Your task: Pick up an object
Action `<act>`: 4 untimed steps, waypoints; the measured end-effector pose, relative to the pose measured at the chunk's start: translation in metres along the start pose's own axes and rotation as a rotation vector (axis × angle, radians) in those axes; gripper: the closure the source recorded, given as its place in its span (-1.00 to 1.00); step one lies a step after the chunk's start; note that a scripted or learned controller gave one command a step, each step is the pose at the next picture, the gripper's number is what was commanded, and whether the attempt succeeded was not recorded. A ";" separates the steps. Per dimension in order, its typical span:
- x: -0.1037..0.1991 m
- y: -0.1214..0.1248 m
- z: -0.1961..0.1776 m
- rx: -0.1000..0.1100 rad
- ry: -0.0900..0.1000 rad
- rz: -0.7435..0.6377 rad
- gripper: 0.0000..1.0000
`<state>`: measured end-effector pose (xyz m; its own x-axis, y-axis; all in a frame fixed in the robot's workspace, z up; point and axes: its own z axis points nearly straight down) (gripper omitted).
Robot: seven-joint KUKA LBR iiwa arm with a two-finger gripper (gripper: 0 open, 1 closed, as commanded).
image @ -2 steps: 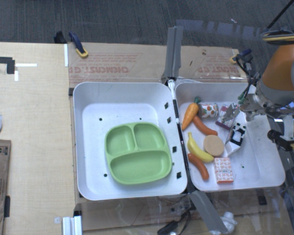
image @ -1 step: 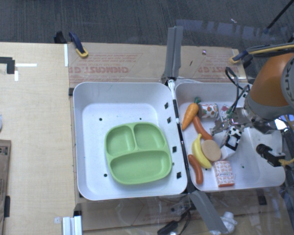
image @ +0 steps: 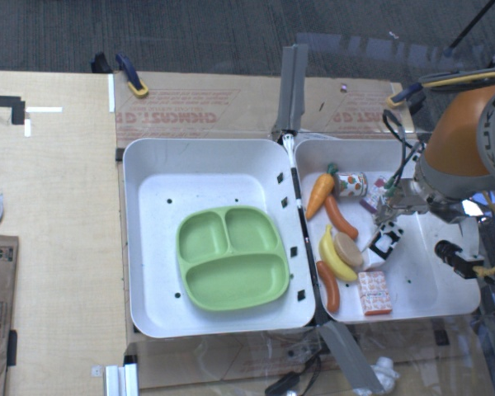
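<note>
Tool [image: 387, 239] low in right bin [image: 445, 304], just right of the food pile; can't tell its open/closed state from this angle. Candidates: banana [image: 333, 254], round bun [image: 347, 249], sausage [image: 341, 217], carrot [image: 319, 195], snack box [image: 374, 292]. Items touch and overlap, so go for the box, lying apart, straight down, centred.

- Light green divided plate [image: 232, 257] in the white left bin [image: 140, 221]
- Orange carrot [image: 319, 195], green-tipped
- Yellow banana [image: 333, 256]
- Red-orange sausage [image: 341, 218]
- Red-and-white patterned box [image: 374, 293]
</note>
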<state>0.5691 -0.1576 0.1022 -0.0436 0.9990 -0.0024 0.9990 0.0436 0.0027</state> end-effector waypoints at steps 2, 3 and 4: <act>-0.001 0.000 -0.009 0.000 0.000 0.002 1.00; -0.001 0.000 -0.009 0.000 -0.001 0.002 -1.00; -0.001 0.000 -0.018 0.001 -0.001 0.004 1.00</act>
<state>0.5693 -0.1588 0.1200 -0.0400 0.9992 -0.0035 0.9992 0.0400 0.0022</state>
